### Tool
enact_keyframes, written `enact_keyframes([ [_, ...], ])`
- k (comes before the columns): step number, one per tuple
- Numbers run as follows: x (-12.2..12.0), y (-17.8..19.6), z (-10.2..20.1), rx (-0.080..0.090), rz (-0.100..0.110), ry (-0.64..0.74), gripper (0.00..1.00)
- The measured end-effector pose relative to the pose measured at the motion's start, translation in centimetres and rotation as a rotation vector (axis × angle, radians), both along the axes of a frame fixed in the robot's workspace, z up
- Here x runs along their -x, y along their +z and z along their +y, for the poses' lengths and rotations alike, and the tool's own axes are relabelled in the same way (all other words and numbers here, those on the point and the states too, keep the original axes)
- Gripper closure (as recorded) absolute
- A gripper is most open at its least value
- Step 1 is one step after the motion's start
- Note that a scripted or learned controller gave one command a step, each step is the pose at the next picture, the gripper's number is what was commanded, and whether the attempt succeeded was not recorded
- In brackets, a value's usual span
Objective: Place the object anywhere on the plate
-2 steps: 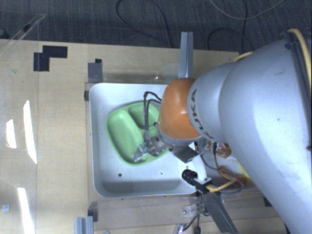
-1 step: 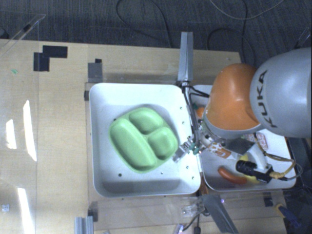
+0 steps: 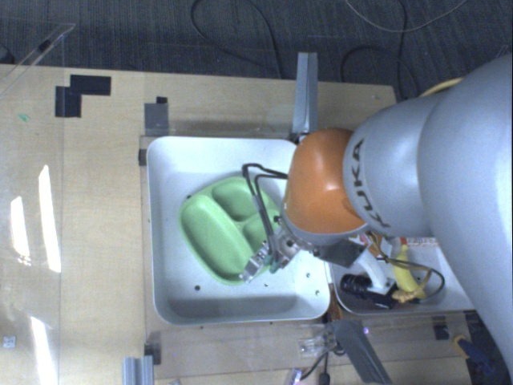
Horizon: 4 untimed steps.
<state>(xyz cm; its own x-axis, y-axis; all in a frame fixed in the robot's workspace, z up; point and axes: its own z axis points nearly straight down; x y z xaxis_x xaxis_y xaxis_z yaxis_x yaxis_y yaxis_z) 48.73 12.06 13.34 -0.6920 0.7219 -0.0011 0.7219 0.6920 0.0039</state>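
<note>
My end effector (image 3: 261, 261) hung low over the near right edge of the green plate (image 3: 210, 229), at or just above its rim; from this slant I could not tell which. I could not tell how far open it was, nor whether it had hold of anything, since my own wrist and its orange band (image 3: 321, 183) blocked the line of sight. For the same reason I could not pick out the object itself. If I carried it, it sat right at the plate's edge.

Nearly all of the plate lay left of the end effector and farther from the camera. Its largest compartment ran lengthwise from far left to near right, ending close beside me. I judged that a short shift leftward would centre the drop.

I counted one plate with three compartments, in the left bin (image 3: 172, 295). There were two bins on the bench (image 3: 88, 215), the right bin (image 3: 445, 295) largely under my arm.
</note>
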Motion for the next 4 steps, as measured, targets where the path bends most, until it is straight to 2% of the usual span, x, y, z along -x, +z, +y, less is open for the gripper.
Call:
enact_keyframes([
  [1, -5.2, 11.4, -3.4, 0.0, -0.004, -0.068, 0.0],
  [2, -5.2, 11.3, -3.4, 0.0, -0.003, -0.067, 0.0],
  [3, 0.0, 10.2, -0.3, 0.001, 0.0, 0.135, 0.0],
  [4, -0.1, -2.6, 2.8, -0.001, -0.002, 0.027, 0.0],
])
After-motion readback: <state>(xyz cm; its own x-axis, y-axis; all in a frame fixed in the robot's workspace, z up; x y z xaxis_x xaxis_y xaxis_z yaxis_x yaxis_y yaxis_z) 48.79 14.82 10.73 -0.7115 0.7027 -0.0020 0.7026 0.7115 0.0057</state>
